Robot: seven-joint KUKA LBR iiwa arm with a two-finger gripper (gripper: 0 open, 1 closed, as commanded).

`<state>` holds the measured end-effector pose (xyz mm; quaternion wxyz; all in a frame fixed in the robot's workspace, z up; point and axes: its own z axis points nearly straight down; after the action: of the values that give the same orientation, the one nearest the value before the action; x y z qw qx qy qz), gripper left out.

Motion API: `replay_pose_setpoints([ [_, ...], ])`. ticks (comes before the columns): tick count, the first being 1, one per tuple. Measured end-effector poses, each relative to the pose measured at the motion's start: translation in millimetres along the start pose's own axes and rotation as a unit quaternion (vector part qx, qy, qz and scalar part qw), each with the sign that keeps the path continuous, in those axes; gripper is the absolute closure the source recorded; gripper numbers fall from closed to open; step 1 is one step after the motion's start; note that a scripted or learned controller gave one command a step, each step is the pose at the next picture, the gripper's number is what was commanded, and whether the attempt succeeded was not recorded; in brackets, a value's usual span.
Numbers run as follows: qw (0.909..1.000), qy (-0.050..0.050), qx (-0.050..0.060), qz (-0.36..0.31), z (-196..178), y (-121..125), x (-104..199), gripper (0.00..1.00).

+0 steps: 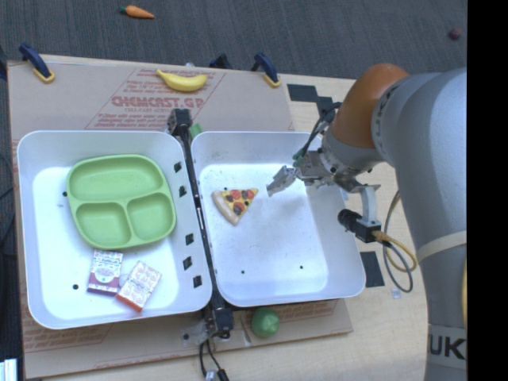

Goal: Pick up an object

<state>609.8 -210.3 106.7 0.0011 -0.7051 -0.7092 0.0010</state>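
Arm: grey arm [421, 149] with orange band, entering from the right and bent down over the right bin [341, 272].
Gripper: the gripper [279, 182] sits low over the upper middle of the right bin, pointing left. Whether it is parted or closed cannot be told from this angle; nothing is seen held in it.
Pizza slice: toy pizza slice [235, 203] lies flat on the floor of the right bin, left of centre, just to the lower left of the gripper and apart from it.
Left bin: left bin [32, 292] carries a green divided plate [121, 198] in its upper half. Two small red-and-white packets lie below the plate; the left packet [105, 272] and the right packet [140, 284] lie just beside each other, the right one tilted.
Divider: black clips run down the seam [193, 213] where the two bins meet.
Counter: counter [87, 86] is covered by printed cardboard behind the bins. A toy banana [182, 78] lies on it above the seam. A green ball [265, 322] rests at the front edge, just below the right bin. Blue clamps [36, 62] hold the cardboard at the back.
Floor: a small carrot [138, 11] lies on the dark carpet beyond the counter.
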Motion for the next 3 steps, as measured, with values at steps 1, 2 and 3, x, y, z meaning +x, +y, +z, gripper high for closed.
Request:
replay_pose_setpoints([
  [1,1.0000,0.000,0.000,0.000,1,-7,0,0.00],
  [2,1.0000,0.000,-0.001,0.000,-3,11,0,0.00],
  [3,1.0000,0.001,0.000,0.001,-5,2,0,0.00],
])
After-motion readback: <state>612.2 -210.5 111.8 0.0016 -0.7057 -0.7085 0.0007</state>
